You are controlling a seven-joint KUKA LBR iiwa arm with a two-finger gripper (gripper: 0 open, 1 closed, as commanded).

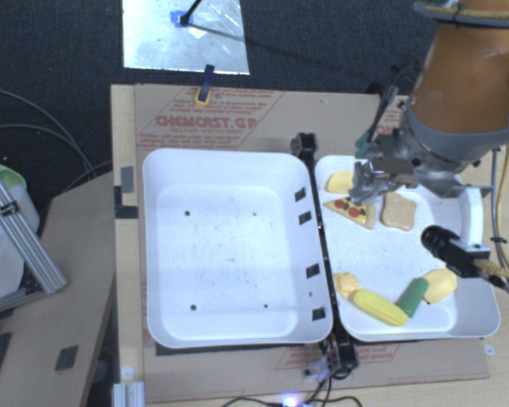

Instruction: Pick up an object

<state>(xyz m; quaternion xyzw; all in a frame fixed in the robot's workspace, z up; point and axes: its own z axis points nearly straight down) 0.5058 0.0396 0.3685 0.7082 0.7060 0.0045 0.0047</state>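
The end effector point(366, 185) hangs low in the right bin point(475, 312), right over the pizza slice point(353, 211) — its opening cannot be made out; toast point(399, 212) sits just beside; corn point(380, 306), a green piece point(412, 295) and a lemon point(441, 284) lie nearer the front.
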